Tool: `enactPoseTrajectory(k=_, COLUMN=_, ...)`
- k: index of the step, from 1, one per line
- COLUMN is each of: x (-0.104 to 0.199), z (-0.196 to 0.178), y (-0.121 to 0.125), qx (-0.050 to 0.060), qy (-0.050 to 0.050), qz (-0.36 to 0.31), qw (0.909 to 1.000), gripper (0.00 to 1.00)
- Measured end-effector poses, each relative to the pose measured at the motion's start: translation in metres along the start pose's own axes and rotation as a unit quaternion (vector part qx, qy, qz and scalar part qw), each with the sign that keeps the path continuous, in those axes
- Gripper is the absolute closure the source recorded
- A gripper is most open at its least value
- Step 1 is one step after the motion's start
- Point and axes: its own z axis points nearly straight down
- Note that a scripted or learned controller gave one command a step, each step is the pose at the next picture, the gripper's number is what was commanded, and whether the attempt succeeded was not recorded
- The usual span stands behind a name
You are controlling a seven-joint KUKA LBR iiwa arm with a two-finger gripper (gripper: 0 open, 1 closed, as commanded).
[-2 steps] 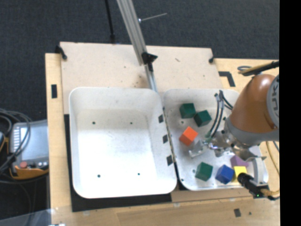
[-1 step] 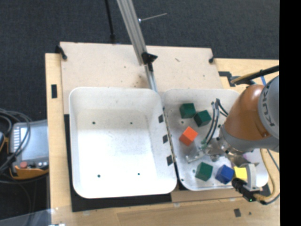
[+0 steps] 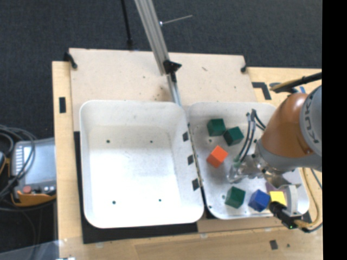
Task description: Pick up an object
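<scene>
The right bin [image 3: 209, 115] holds several small blocks. Two dark green cubes [image 3: 216, 127] [image 3: 233, 136] lie near its back. An orange cube [image 3: 218, 156] sits in the middle-left. A third green cube [image 3: 235, 197], a blue cube [image 3: 259, 200] and a yellow block [image 3: 277, 197] lie along the front. My gripper [image 3: 242, 172] hangs over the bin's middle, between the orange cube and the front row, below the arm's orange band [image 3: 284, 126]. I see no block between its fingers.
The left bin [image 3: 87, 145] stands beside the right one. A slanted aluminium post [image 3: 154, 34] rises from behind the bins. A pendant with cables [image 3: 30, 172] lies at the far left, off the bench.
</scene>
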Motion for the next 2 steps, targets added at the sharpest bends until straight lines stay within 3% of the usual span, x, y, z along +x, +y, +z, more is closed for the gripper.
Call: enactPoseTrajectory(k=2, x=0.004, z=-0.116, y=0.007, qx=-0.001, qy=0.0, qz=-0.006, qw=1.0, gripper=1.0)
